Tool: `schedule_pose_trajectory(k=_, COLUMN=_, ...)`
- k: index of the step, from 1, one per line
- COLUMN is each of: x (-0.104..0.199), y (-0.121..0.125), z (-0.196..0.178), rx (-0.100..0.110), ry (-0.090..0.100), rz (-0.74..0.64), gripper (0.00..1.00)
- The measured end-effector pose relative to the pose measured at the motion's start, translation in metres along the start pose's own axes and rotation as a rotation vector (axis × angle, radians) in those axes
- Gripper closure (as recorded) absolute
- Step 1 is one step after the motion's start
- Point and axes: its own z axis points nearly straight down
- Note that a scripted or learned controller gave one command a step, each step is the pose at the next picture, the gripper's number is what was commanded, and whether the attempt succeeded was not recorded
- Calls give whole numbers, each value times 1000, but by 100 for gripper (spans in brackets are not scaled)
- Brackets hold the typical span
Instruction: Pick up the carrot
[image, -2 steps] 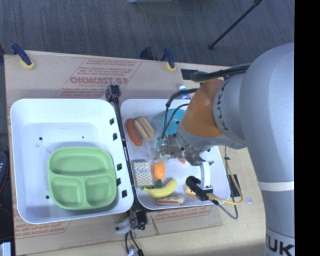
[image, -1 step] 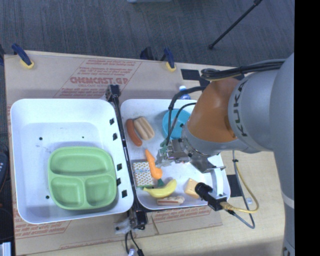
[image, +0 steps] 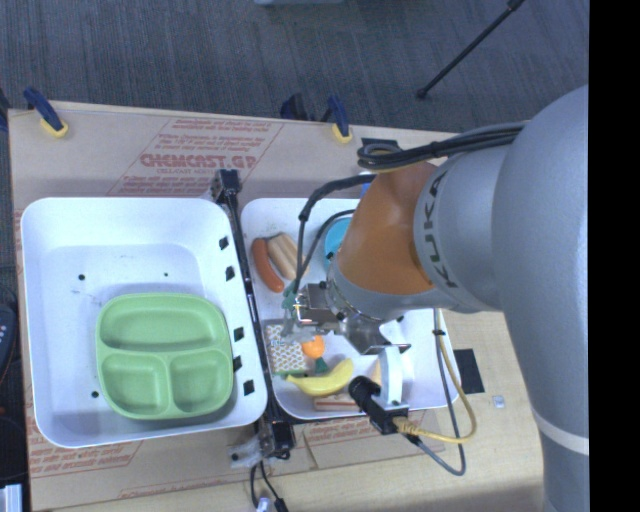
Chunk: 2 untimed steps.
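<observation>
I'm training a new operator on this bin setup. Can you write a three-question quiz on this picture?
1. True or false: the green tray lies in the left bin.
2. Which lies nearest the banana? A) carrot B) hot dog C) green tray
3. Fill in: the arm hangs over the ____ bin.

Key: 1 true; 2 A; 3 right.

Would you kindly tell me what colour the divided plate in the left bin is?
The plate is light green, seen clearly in the camera view.
</observation>
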Motion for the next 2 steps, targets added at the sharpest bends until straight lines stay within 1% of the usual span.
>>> schedule_pose_trajectory(k=1, x=-48, y=2, z=0, rx=2, ry=-1, rz=-634, gripper=100)
schedule_pose_trajectory(k=2, x=-5, y=1, z=-3, rx=-9, ry=0, rz=-20, gripper=100)
